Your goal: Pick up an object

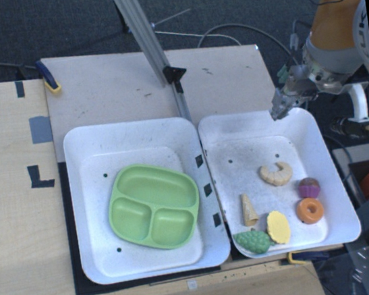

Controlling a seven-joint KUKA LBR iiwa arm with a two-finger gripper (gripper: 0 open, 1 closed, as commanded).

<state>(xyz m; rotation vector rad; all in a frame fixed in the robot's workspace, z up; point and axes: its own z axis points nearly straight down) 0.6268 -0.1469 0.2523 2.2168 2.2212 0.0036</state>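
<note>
While the grey arm with its orange band reaches in from the right, its two-finger gripper (280, 111) hangs over the far rim of the right-hand shallow white plastic bin (332, 177), with nothing between its tips; whether it is spread or pressed together cannot be told. Six small toy foods lie in that bin, all nearer the camera than the gripper. Closest to it is a tan crescent-shaped pastry (276, 174), probably light, stiff and easiest to pinch across its narrow middle. Beyond that sit a round purple piece (309, 188) and an orange ring like a doughnut (310, 210), both likely smooth and prone to slip. Farther still are a beige cone-shaped piece (248, 209), a yellow oval piece (278, 227) and a knobbly green piece (253, 241) touching the bin's near wall. To the gripper's far side, the second white bin (88, 211) holds one green plastic plate with three compartments (154, 206).
</note>
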